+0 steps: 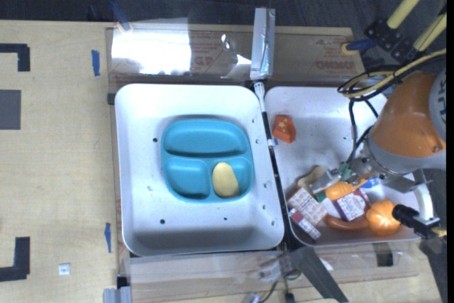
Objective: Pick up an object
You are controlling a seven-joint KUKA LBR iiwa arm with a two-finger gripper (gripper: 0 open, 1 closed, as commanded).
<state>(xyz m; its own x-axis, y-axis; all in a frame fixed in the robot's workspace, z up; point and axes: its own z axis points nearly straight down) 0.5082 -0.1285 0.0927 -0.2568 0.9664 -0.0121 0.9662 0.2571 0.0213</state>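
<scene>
From my seat, nearest the camera in the right bin (312,104) is a heap of objects: an orange gourd-shaped toy (376,218), red-and-white packets (306,208) and a small orange piece (339,189) crowded against the front wall. The arm's gripper (358,170) sits over this heap, just above the small orange piece; whether its fingers are apart or together I cannot tell, as the wrist covers them. A red toy (284,128) lies apart, farther back. In the left bin (142,117) a blue divided tray (206,156) holds a yellow oval (225,179). Beyond, a clear panel (184,46) stands on the wooden bench (50,152).
</scene>
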